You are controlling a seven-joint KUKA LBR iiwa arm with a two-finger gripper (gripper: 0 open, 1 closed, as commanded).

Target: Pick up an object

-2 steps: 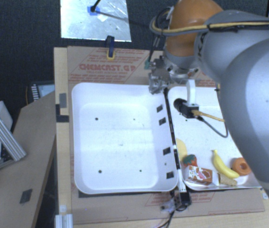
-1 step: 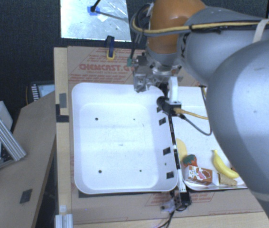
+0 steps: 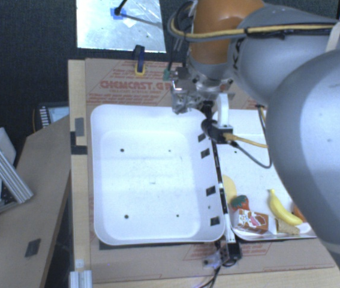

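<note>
My arm comes in from the right as a broad, smooth grey shell, ending in a glossy orange band above the wrist. Below that sits my gripper [image 3: 189, 102], a cluster of dull metal parts and cables hanging over the far rim of the left bin [image 3: 107, 161], near its back right corner. Whether my fingers are spread or closed I cannot tell; they are too small and cluttered to read, and I see nothing between them.

The left bin is a shallow white plastic tray with rounded corners and a matte floor marked by a few small dark dots. The right bin [image 3: 247, 173], of the same white plastic, lies just beside it, much of it covered by my arm. In its near corner lie the things I could pick up: a curved yellow banana [image 3: 279, 207], a flat red-and-white printed packet [image 3: 252, 221], and a small round red item [image 3: 240, 202] touching that packet. They are well apart from my gripper.

Both bins rest on brown cardboard [image 3: 128, 84] printed with red lettering, which covers the table. A crinkled silvery sheet [image 3: 119, 15] lies beyond it.
</note>
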